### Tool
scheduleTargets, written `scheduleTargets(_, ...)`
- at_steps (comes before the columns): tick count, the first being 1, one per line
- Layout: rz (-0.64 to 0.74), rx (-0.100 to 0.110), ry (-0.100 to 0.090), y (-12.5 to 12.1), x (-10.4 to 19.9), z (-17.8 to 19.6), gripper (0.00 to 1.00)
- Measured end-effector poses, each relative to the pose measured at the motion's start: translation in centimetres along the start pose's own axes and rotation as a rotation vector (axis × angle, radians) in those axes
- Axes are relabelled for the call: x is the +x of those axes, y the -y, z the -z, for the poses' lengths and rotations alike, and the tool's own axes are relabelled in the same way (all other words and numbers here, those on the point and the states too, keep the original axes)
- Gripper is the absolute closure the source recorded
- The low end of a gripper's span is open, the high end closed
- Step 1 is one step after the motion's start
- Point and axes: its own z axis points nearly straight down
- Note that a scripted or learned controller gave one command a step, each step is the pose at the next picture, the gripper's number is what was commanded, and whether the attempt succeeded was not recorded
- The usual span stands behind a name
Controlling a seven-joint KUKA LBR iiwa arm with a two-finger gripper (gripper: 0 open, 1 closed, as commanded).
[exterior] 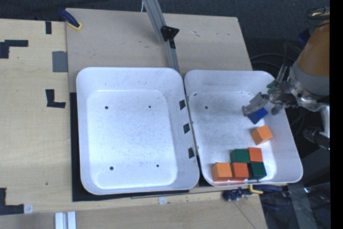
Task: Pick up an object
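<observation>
My gripper (261,109) hangs over the upper right part of the right bin (214,88), reaching in from the right. A small blue block (259,116) sits between its grey fingertips, partly covered by the left finger, and the gripper is shut on it. Just below lies a loose orange block (261,134). At the bin's near right corner, several orange and green blocks (242,163) are packed together.
The left bin (86,88) lies beside the right one, their rims touching in the middle. A grey metal pole (153,2) slants across the bench behind the bins. A blue and yellow tool (241,193) lies at the bench's front edge.
</observation>
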Motion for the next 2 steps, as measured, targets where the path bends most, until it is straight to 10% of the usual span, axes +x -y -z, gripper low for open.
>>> scheduleTargets(2, -0.002, 0.005, 0.0, -0.5, -0.6, -5.0, 0.0)
